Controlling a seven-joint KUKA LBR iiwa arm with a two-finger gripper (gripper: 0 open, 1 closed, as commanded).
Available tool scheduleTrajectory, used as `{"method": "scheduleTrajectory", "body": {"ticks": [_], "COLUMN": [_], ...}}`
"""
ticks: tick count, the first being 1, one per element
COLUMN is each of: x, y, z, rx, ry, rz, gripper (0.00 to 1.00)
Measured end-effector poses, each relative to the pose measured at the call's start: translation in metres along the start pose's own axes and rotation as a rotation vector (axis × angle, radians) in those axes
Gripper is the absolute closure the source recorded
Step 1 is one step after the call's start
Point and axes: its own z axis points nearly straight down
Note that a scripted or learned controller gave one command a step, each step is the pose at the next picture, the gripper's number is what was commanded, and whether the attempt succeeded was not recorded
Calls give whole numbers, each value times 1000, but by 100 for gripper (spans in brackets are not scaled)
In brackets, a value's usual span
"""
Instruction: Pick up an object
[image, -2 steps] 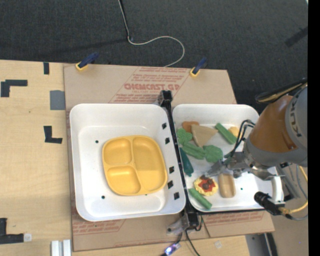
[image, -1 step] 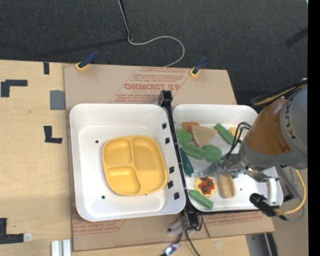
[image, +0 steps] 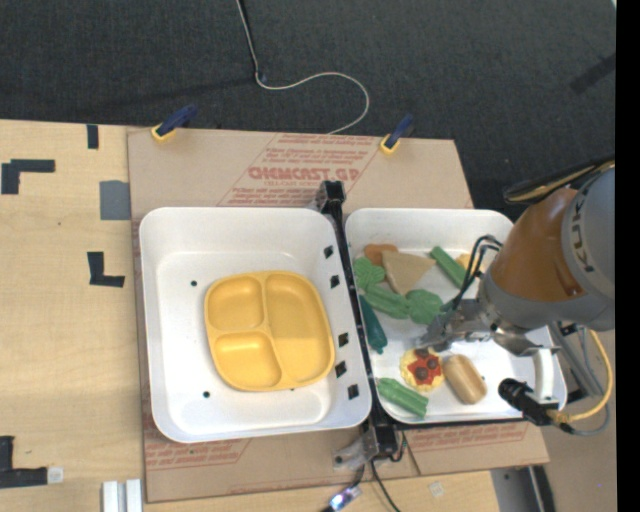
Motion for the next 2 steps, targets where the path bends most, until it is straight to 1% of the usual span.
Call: {"method": "scheduleTrajectory", "body": {"ticks": [1, 2], "x": [-2, 6], "y": [7, 4], "z": [-59, -117], "rx": [10, 9], "ry": [-17, -16], "rz": [6, 5], "gripper": [100, 100]}}
